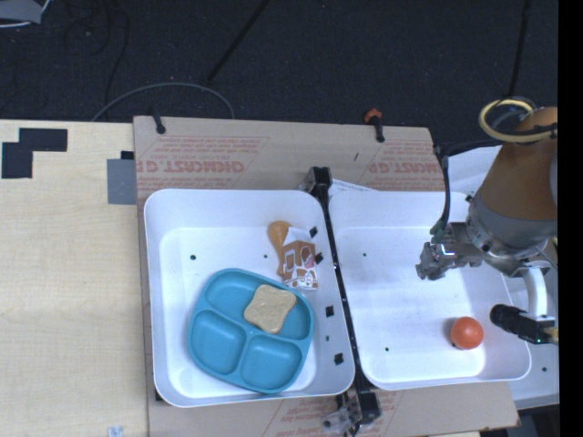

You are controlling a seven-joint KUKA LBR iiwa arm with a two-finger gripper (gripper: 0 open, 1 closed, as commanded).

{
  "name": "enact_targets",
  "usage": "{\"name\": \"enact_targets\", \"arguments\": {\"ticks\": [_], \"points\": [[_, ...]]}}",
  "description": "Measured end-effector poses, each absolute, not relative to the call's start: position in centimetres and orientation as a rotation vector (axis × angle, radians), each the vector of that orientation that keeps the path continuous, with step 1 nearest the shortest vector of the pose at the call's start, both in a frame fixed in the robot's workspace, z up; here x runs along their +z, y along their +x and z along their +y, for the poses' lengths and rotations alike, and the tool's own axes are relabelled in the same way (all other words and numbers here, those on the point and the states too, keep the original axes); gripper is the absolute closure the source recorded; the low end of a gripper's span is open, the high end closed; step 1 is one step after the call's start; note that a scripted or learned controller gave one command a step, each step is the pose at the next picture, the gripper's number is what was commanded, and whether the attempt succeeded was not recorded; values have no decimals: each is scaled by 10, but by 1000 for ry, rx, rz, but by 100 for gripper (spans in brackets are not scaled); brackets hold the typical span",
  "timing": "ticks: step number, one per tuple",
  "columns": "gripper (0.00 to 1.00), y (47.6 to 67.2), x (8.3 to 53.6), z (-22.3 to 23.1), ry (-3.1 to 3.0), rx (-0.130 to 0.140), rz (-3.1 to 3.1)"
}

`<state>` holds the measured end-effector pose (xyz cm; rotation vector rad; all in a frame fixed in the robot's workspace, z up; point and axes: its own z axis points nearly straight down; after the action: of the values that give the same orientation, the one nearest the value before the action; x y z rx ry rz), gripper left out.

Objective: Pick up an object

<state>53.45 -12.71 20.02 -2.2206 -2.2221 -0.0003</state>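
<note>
My gripper hangs over the right bin, near the middle of its right half, with nothing visibly held in it. An orange ball lies on the floor of that bin, below and slightly right of the gripper and apart from it. In the left bin a blue divided plate carries a slice of toast. A small brown-and-white packet and a tan drumstick-shaped piece lie just above the plate.
A black divider runs between the two bins. The bins rest on a cardboard sheet on the pale bench. The grey arm comes in from the right above the right bin's far edge.
</note>
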Motion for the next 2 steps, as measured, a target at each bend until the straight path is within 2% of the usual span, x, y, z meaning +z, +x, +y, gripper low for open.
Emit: {"name": "enact_targets", "arguments": {"ticks": [1,2], "points": [[100,535,241,-128,-2220,0,-2223],[100,544,246,-82,-2215,0,-2225]]}}
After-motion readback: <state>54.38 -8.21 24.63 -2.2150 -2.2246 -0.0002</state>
